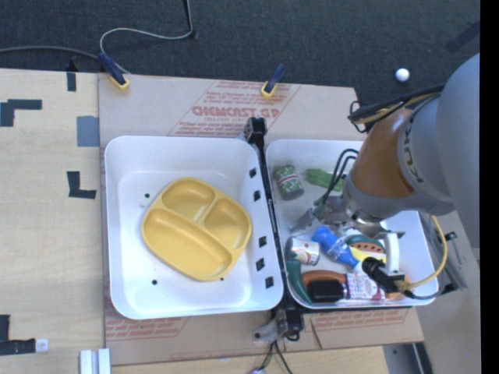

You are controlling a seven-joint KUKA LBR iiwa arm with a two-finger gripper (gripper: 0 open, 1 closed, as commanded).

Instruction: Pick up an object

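Observation:
The right white bin (427, 249) holds several small objects. A small green-labelled can (287, 181) lies at its far left, with a green item (318, 178) beside it. A blue bottle (330, 244), a white cup-like piece (304, 252), a yellow and red toy (366, 248) and a black object (323, 288) crowd the near side. My gripper (332, 215) hangs low over the middle of this bin, just above the blue bottle. The grey and orange wrist (382, 170) hides most of it.
The left white bin (125, 209) carries a yellow divided plate (196, 228). A black divider clamp (256, 128) sits between the bins. Two yellow and blue clips (114, 70) hold the cardboard sheet at the far edge. Cables trail across the dark floor behind.

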